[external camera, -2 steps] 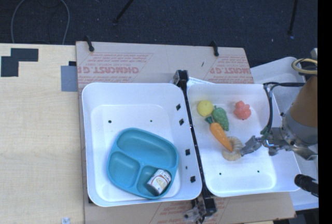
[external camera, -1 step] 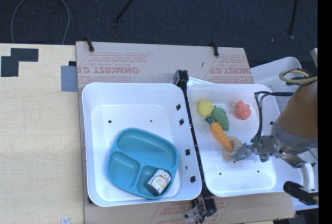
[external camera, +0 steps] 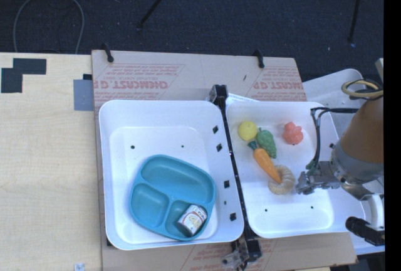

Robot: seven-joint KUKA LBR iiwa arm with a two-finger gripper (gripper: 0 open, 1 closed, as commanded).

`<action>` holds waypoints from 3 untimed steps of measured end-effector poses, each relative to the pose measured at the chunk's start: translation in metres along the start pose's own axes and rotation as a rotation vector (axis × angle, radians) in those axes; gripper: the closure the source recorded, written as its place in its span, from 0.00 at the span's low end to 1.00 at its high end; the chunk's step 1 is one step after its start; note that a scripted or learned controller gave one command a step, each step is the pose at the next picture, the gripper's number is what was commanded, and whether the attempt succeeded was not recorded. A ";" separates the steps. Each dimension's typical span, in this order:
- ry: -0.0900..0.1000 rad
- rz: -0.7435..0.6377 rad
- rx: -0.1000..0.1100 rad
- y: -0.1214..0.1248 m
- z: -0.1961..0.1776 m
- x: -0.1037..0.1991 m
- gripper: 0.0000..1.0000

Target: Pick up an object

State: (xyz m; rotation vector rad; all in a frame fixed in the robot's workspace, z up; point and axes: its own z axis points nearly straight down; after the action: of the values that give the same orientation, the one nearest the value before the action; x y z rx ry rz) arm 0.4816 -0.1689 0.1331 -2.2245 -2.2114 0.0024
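- The arm (external camera: 363,138) comes in from the right edge of the frame, grey with an orange band; much of it is cut off by the frame's right side.
- The claw (external camera: 307,180) sits low in the right bin (external camera: 294,223), toward its right wall, in the lower right of the frame. It is small and dark against the white, and I cannot tell how it is set or whether anything is in it.
- Just left of the claw lies a pale tan ring-shaped toy (external camera: 282,179), near it or touching; the contact is too fine to make out.
- An orange carrot (external camera: 266,164) lies at a slant, its lower end meeting the tan toy, its upper end under a green leafy piece (external camera: 266,141).
- A yellow round fruit (external camera: 248,131) sits just beside the green piece, at the upper left of the group.
- A pink-red fruit (external camera: 292,133) lies apart, toward the upper right of the right bin.
- The left bin (external camera: 119,119) holds a blue divided tray (external camera: 169,185); a small jar (external camera: 192,220) with a label lies tilted in the tray's lower right compartment. Its label is too blurred to read.
- Both bins rest on a cardboard sheet (external camera: 144,78) on the light wooden tabletop (external camera: 44,169); the print on the cardboard is upside down.
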 end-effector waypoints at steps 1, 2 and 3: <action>-0.003 -0.007 -0.006 0.002 -0.043 -0.004 1.00; -0.003 -0.008 -0.007 0.003 -0.095 -0.004 1.00; -0.001 -0.011 -0.004 0.029 -0.101 0.038 1.00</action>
State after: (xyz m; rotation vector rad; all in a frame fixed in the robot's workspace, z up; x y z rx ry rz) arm 0.5115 -0.1310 0.2339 -2.2143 -2.2261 -0.0015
